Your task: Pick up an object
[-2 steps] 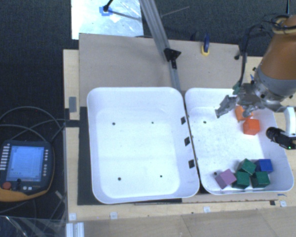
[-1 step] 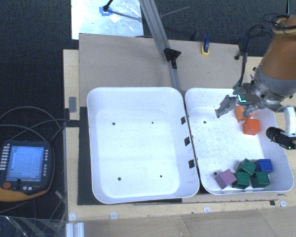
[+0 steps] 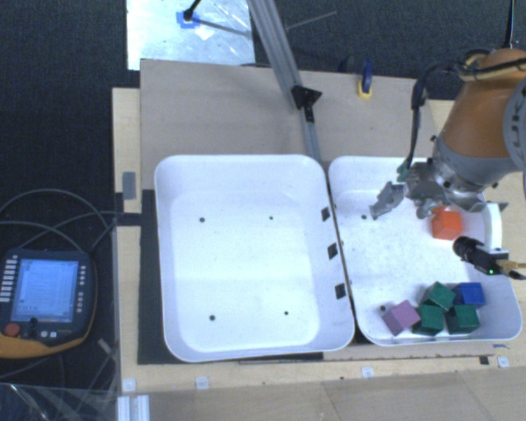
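My gripper (image 3: 386, 202) hangs over the upper left part of the right bin (image 3: 368, 323), pointing left toward the divider. An orange block (image 3: 446, 224) lies just right of it, partly under the wrist. In the bin's front right corner sits a cluster: a purple block (image 3: 401, 316), a blue block (image 3: 470, 294), and green blocks (image 3: 438, 296) packed between them. I see nothing held at the gripper.
The left bin (image 3: 171, 235) sits beside the right one, sharing a clipped edge. A slanted grey pole (image 3: 280, 51) rises at the back. A teach pendant (image 3: 39, 301) with cables lies on the floor at the left.
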Motion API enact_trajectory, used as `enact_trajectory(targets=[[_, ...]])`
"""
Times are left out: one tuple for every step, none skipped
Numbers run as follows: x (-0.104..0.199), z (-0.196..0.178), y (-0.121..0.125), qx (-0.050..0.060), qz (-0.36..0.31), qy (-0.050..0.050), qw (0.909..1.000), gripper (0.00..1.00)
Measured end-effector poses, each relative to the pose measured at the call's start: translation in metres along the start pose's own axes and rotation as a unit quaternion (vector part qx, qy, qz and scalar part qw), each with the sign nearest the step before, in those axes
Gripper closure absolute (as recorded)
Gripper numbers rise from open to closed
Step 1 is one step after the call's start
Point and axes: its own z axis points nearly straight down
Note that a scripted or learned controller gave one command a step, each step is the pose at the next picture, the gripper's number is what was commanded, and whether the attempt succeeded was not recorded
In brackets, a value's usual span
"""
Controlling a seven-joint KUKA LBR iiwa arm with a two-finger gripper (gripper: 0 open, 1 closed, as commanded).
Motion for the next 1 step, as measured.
enact_trajectory(targets=[[-0.0009,0.0431,0.0053,0.0,0.0,0.0,1.0,0.0]])
